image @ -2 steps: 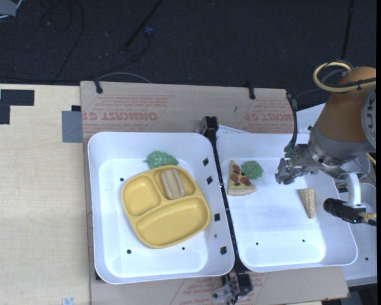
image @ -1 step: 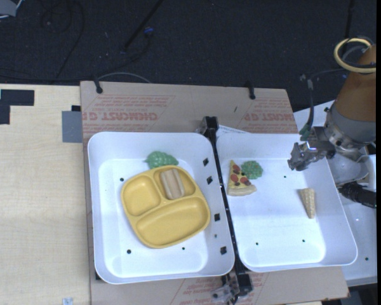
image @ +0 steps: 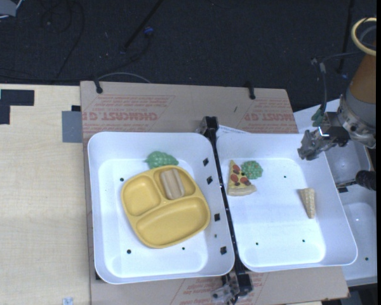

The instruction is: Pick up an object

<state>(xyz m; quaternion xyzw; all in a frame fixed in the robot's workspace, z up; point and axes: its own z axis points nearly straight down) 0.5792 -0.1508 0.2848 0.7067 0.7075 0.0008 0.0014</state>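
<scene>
Claw (image: 312, 145) above right bin's (image: 276, 259) far right corner, its opening unreadable, nothing seen in it, pizza slice (image: 239, 181) touching green broccoli (image: 252, 168) in that bin, cone (image: 308, 202) apart, yellow tray (image: 165, 208) in left bin (image: 108, 234)

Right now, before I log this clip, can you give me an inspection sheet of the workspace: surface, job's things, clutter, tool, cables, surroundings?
Surface: two white bins side by side, left bin and right bin, on a cardboard sheet over the bench.
Job's things: pizza slice, green broccoli piece and cone in the right bin; yellow divided plate in the left bin with a hot dog in one compartment, green leafy piece beside its far edge.
Clutter: nothing seen.
Tool: tool over the right bin's far right corner, holding nothing.
Cables: dark cables on the floor behind the bench.
Surroundings: dark floor; black marks on the wooden bench at left.
</scene>
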